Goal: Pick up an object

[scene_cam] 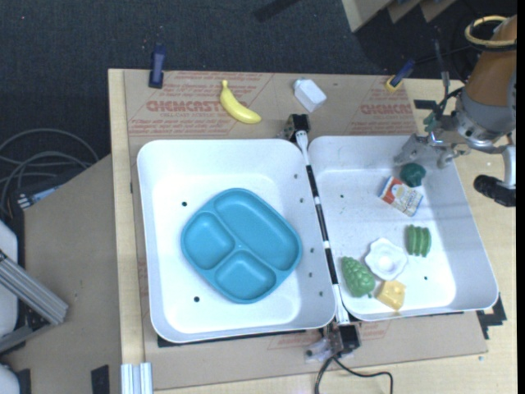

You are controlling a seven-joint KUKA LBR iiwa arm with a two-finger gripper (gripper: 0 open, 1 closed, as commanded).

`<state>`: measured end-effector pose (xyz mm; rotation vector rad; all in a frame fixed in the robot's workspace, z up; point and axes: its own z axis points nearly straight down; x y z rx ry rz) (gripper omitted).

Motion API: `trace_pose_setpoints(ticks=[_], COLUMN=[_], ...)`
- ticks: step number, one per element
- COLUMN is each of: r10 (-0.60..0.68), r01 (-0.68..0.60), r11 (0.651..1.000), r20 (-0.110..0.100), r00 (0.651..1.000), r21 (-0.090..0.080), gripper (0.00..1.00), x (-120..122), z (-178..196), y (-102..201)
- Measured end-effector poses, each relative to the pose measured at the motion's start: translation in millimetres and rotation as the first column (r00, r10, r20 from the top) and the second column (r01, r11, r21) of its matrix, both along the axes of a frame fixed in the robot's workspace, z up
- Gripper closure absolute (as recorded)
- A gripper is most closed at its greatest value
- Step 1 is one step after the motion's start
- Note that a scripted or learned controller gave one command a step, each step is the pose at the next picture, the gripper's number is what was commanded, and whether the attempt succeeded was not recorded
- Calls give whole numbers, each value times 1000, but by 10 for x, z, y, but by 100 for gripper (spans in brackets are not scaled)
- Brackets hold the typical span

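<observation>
1. While the bench (123, 220) carries everything, two white bins sit on it side by side: the left bin (164, 171) and the right bin (361, 158).
2. Reaching in from the right, the grey arm (492, 89) with its orange band hangs over the right bin's far right corner.
3. A blue divided tray (239, 245) lies tilted in the middle of the left bin.
4. At the arm's tip, the gripper (428, 148) sits just above a small dark green object (413, 173); whether it is released or clenched cannot be told.
5. Touching that green object, a red and white packet (399, 196) lies beneath it.
6. Nearer the front lie a green ridged piece (417, 240), a white fried egg (385, 259), a green bumpy toy (357, 277) and a yellow block (391, 294).
7. Behind the bins, a yellow banana (237, 105) and a white block (309, 94) rest on the bench.
</observation>
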<state>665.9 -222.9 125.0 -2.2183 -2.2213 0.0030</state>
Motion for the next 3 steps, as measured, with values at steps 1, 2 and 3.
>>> trace_pose_setpoints(ticks=[1,2,3], r10=[0,1,0], r01=[0,-1,0], r11=[1000,1000,1000], r20=[1,5,3], r00=[1000,1000,1000], r21=[1,-2,1], gripper=[0,100,100], x=[3,16,12], z=[-409,-289,-51], y=[279,273,1003])
